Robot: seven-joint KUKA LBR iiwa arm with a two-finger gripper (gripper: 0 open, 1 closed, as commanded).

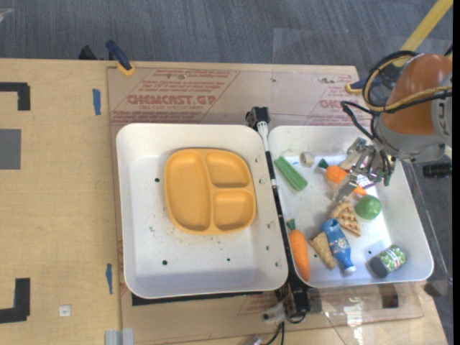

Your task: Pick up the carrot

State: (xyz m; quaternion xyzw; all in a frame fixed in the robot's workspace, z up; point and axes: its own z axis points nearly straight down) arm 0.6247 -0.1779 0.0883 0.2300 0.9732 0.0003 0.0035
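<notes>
The carrot (pixel 299 254) is orange with a green stub at its top end. It lies along the left wall of the right bin (pixel 420 225), near the front. My gripper (pixel 357 172) hangs over the back middle of that bin, well up and to the right of the carrot. It sits right next to a small orange piece (pixel 335 172) and above a green ball (pixel 369 207). Nothing of the carrot is near it.
The right bin also holds a green block (pixel 290 172), a waffle-like cracker (pixel 348 220), a blue bottle (pixel 338 244), a tan cone (pixel 321 251) beside the carrot, and a dark can (pixel 387 259). An orange divided plate (pixel 210 190) lies in the left bin (pixel 136 214).
</notes>
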